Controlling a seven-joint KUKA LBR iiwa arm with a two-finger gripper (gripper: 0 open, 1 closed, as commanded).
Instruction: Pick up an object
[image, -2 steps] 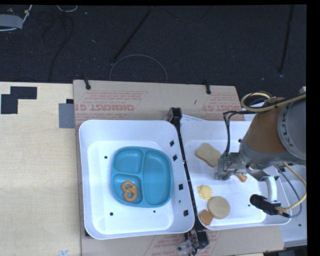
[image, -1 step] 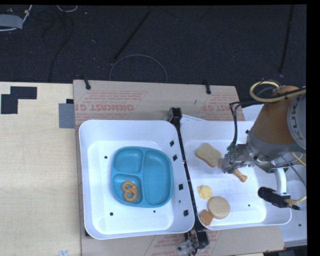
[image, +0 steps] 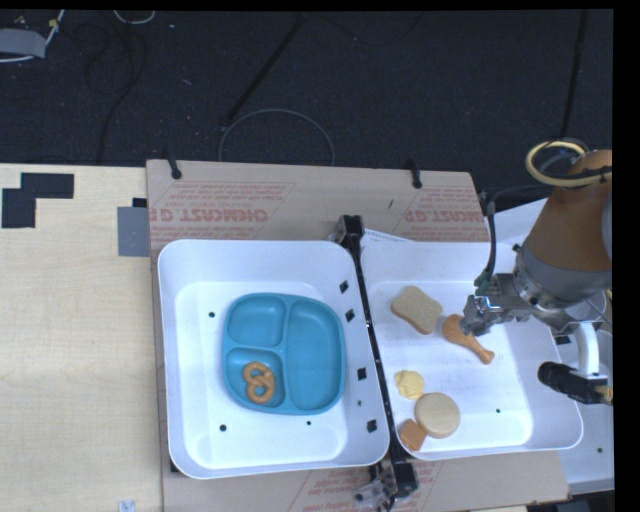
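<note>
We see the arm (image: 565, 235) reaching in from the right, with its gripper (image: 480, 312) low over the right bin (image: 545, 430). It sits right at the thick end of a tan drumstick-shaped toy (image: 470, 338), which lies on the bin floor pointing toward the near right. We cannot tell whether the gripper is open, closed, or gripping the toy, because the view is too small and cluttered there. Just left of the drumstick lies a slice of toy bread (image: 416, 309). Nearer to us are a small yellow piece (image: 408, 383), a round beige bun (image: 437, 413) and an orange bit (image: 411, 434) touching it. In the left bin (image: 190, 300) a blue divided plate (image: 282, 352) holds a pretzel (image: 259, 381) in its near-left compartment. We judge the task as mid-attempt: the gripper has a candidate, but nothing appears lifted off the bin floor, so the grasp and the lift remain.
</note>
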